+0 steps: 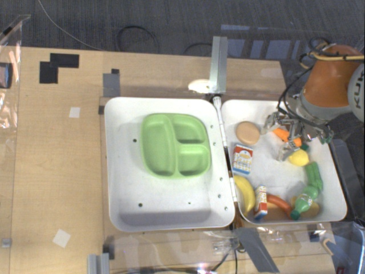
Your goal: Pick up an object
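Note:
The right bin [336,210] holds several objects. A tan round piece [248,133] lies at its far left, with a small red, white and blue carton [242,160] just in front of it. A yellow lemon [298,157] and a small orange piece [280,134] lie on the right side. My gripper [292,141] hangs low over the bin's far right part, directly beside the orange piece and just above the lemon. The gripper's body partly covers both.
Along the right bin's near side lie a banana [246,193], a small bottle [260,202], a red sausage [278,202], a green bottle [302,201] and a green cucumber [313,176]. The left bin [122,210] holds a green divided plate [174,144].

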Action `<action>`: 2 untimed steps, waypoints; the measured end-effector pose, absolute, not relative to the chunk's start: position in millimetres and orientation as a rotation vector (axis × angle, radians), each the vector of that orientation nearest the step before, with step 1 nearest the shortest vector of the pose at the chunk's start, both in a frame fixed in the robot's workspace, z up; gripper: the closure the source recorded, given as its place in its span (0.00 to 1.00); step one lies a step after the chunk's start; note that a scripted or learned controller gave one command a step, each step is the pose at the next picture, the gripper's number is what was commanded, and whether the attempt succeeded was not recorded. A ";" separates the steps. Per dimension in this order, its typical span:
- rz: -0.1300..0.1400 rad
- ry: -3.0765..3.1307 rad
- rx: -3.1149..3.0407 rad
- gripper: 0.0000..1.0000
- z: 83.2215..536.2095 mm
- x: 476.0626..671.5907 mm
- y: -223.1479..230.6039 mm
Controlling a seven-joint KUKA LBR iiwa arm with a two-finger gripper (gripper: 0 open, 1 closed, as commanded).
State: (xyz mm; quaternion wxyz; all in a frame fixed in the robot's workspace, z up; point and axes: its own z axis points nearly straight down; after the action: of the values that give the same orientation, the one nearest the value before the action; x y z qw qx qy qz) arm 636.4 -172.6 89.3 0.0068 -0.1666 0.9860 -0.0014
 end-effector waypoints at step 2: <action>-0.009 3.056 -0.624 1.00 216.5 631.0 -114.3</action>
State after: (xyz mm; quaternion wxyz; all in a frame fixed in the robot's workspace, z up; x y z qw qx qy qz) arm 631.0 -114.3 216.5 0.0112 -0.2001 0.9797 -0.0027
